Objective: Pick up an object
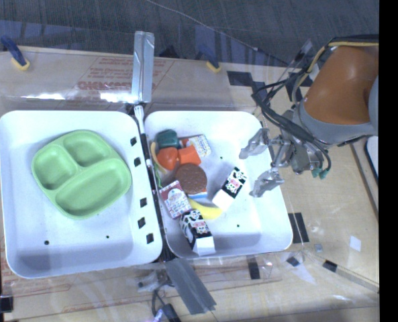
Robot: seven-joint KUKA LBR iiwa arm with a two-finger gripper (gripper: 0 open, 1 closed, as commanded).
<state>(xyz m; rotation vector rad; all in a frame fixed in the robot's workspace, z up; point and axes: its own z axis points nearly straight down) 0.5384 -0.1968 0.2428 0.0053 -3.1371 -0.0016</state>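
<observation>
A dark ribbed floor mat lies behind the pale wooden counter point(333, 247), which carries two shallow white plastic bins side by side. The left white bin point(24, 240) holds a light green three-compartment plate point(82, 172) at its centre. The right white bin point(269, 223) holds the clutter: a round brown disc point(190, 178) at its middle, orange blocks point(178, 157) and a dark green piece point(166, 139) at eleven o'clock of it, a small white-and-red packet point(200, 145) at one o'clock.

The grey arm with its orange band point(339, 89) reaches in from three o'clock. Its pincer point(260, 162) hangs over the right bin's three o'clock side, fingers spread wide, nothing between them.

The nearest candidate, I judge, is the small white carton with black cow patches point(229, 188), lying at roughly eight o'clock of the pincer, near but apart. Its long axis runs from one o'clock down to seven. A second cow-patched carton point(197, 231) lies further off, toward six o'clock of the bin, beside a red-printed packet point(174, 200).

Printing on the packets is too small to read. Faint reddish lettering on the counter above the bins is also illegible.
</observation>
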